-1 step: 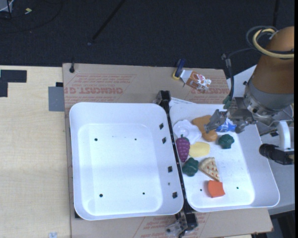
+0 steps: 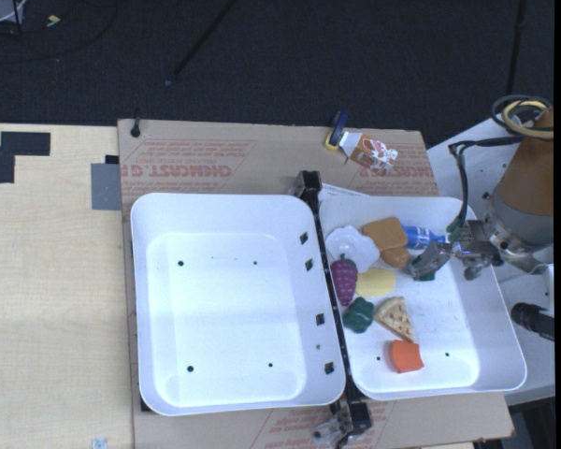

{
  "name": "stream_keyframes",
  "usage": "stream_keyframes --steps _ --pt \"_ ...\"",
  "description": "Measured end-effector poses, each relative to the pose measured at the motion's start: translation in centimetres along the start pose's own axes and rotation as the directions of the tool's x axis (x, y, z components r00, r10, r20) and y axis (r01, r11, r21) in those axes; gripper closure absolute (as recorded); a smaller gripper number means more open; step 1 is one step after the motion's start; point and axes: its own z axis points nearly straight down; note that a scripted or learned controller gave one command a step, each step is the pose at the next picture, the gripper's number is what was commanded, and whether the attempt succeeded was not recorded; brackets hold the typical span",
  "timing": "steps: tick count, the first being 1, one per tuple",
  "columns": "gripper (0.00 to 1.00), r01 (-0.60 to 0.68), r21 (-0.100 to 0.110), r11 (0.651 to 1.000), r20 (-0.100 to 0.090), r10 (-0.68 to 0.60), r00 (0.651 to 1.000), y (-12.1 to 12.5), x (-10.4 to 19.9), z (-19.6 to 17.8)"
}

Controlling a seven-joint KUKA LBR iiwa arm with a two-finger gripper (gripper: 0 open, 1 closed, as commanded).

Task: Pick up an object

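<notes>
We see the gripper point(image 2: 428, 265) low in the right bin point(image 2: 491, 363); whether its claw is spread, we cannot tell. At its 9 o'clock lies the yellow block point(image 2: 376, 282), probably light, stiff, slippery: pinch its 2 long sides. Cardboard lettering is unreadable.

A brown cardboard sheet with red mirrored lettering point(image 2: 224, 162) lies under both bins, reaching from the frame's centre toward its lower edge. At its upper right edge sits a small blue and yellow clip point(image 2: 337, 131), with a crumpled white and red wrapper point(image 2: 371, 152) just beside it. The pale wooden bench top point(image 2: 47, 316) fills the left, bearing black square markers point(image 2: 14, 152) at upper left.
</notes>
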Motion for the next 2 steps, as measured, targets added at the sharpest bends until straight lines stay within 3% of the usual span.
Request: stream_keyframes --steps 1,2 --pt "0.00 0.004 -0.004 1.000 0.001 -0.004 1.000 1.3 -4.8 12.1" --pt "0.00 0.002 0.000 1.000 -0.005 -0.002 1.000 -4.4 0.1 11.6"
